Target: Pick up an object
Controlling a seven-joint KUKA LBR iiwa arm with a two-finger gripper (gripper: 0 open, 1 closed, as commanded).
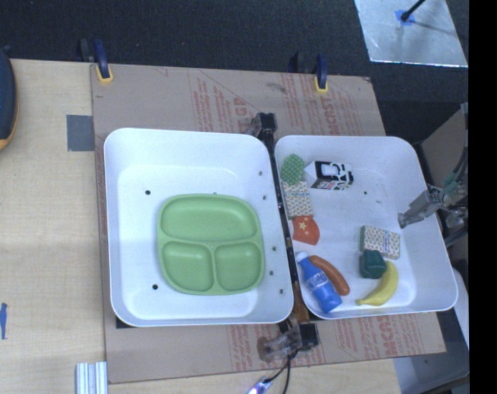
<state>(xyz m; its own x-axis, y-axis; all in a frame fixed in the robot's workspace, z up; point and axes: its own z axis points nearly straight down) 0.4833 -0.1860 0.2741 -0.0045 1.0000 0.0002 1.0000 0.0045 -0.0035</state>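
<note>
Camera view: pincer (414, 214) hovers at bin (357, 142) edge; its state I cannot tell. Nothing lifted yet; banana (381, 286) lies below-left.

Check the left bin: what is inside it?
The left bin holds one green divided plate, lying flat with three bare compartments. A few dark dots show on the bin floor. Whatever lies beneath the plate is covered.

Robot lab: clamped cardboard (232, 97) on bench, white bins (121, 220), toy objects.
</note>
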